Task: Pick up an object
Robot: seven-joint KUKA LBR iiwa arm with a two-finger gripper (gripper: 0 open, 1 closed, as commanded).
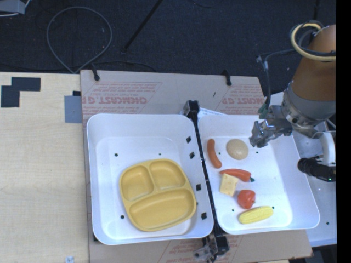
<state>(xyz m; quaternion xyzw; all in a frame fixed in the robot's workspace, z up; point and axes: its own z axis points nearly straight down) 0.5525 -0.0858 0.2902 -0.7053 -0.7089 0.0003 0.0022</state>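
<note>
Nearest the camera, along the front of the right bin (307,201), lay a yellow corn cob (255,215), slanted and on its own, with a red tomato (246,198) just behind it. A block of cheese (228,184) sat touching or almost touching a red pepper (236,174) that lay across it. These four were bunched in the middle of the bin, probably dropped there loose as things to grasp, so any reach for the cheese or pepper risked nudging its neighbour.

In the left bin (104,147) a yellow divided plate (157,193) lay flat toward the front, all three compartments bare. It looked like a place for things to be set down.

Farther back in the right bin, a sausage (213,153) lay lengthwise close to the divider between the bins, and a pale egg (237,149) sat just beside it, apart from the cluster. The gripper (261,133) hung over the rear right part of that bin, near the egg but not touching it. Whether its pincer stood apart or together could not be told from this slant, and nothing could be seen between its tips. The egg seemed the likeliest target, being closest and clear of other items, though its round shape could roll out of a pinch.

Beyond the bins, a sheet of cardboard (164,95) lay under them, likely to protect the bench.
</note>
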